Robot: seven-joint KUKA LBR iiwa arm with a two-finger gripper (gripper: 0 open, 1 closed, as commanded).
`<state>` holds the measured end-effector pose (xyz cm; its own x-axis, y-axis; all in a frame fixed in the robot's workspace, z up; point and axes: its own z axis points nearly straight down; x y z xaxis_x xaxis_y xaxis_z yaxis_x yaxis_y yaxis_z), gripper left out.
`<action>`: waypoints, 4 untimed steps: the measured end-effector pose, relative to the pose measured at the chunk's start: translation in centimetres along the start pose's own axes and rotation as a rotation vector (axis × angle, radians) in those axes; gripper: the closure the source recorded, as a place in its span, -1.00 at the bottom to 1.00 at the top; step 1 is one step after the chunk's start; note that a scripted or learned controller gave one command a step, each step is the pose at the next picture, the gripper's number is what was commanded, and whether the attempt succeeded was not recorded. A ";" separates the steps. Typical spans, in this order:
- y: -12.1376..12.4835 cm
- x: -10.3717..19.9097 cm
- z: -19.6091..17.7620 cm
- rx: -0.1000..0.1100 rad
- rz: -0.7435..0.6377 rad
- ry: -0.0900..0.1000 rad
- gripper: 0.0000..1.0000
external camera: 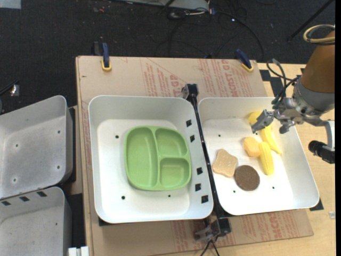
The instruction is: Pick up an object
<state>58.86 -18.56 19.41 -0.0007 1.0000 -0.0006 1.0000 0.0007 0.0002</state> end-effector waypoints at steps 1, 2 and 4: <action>-0.4 0.2 4.3 0.003 0.001 0.001 -1.00; -0.5 0.3 9.7 0.003 0.001 0.001 -1.00; 0.1 0.8 2.2 -0.006 -0.002 -0.001 1.00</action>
<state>58.99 -17.80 17.24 -0.0030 1.0000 -0.0017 1.0000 0.0030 0.0059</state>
